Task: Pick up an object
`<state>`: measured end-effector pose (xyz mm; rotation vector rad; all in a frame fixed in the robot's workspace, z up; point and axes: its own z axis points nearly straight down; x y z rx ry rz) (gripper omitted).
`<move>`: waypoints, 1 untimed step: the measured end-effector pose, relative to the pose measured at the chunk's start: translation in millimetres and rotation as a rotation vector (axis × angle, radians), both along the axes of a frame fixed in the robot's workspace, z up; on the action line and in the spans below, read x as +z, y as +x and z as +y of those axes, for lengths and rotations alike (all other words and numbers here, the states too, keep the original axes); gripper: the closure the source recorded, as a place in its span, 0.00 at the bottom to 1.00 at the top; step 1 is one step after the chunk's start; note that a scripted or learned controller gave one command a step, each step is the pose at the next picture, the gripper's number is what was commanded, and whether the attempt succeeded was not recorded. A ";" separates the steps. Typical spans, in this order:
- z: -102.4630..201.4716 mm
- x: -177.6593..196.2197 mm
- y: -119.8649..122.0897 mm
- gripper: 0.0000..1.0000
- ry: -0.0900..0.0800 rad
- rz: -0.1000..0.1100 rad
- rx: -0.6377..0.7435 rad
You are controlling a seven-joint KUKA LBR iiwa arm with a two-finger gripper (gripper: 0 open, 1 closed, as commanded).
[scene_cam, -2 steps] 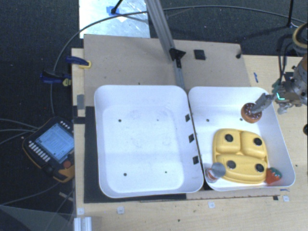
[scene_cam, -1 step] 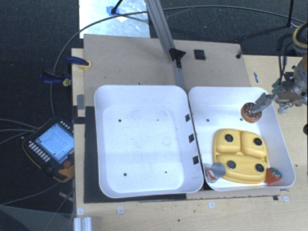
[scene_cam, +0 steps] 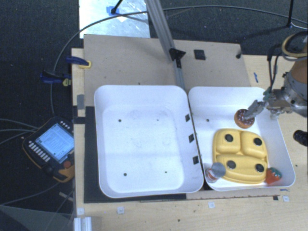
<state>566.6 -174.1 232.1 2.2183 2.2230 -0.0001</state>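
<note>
In the right bin (scene_cam: 211, 105) lie a large yellow block with four dark holes (scene_cam: 240, 156), a small brown ring like a doughnut (scene_cam: 243, 119), a small grey and red piece (scene_cam: 215, 171) at the near left corner, and a red strawberry-like piece (scene_cam: 273, 175) at the near right corner. My gripper (scene_cam: 252, 111) reaches in from the right, slanting down to the brown ring. Its tip sits right at the ring's upper right edge. I cannot see whether it has hold of the ring.
The left bin (scene_cam: 103, 129) lies beside the right one, joined along a clipped middle edge (scene_cam: 190, 138). A grey pole (scene_cam: 161, 20) crosses the back of the bench. A hand-held control pad (scene_cam: 52, 143) and cables lie on the floor at left.
</note>
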 end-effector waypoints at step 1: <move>1.2 -43.7 6.8 0.00 0.000 0.001 -0.001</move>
